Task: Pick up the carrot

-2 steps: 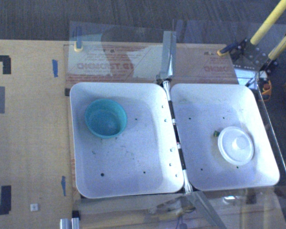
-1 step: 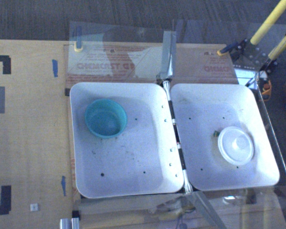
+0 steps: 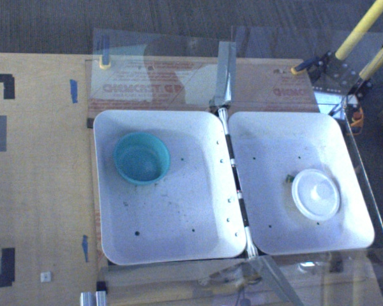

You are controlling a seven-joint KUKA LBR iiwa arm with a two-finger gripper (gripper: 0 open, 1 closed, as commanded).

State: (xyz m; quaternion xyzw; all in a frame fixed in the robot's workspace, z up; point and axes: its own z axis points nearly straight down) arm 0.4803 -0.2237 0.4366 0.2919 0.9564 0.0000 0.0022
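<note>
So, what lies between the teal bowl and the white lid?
In the camera view, bare bin floor and the metal divider separate the teal bowl from the white lid.

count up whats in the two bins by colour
teal: 1, the bowl in the left bin
white: 1, the round dish in the right bin
total: 2
A tiny dark speck sits at the dish's left edge, too small to identify.
</note>
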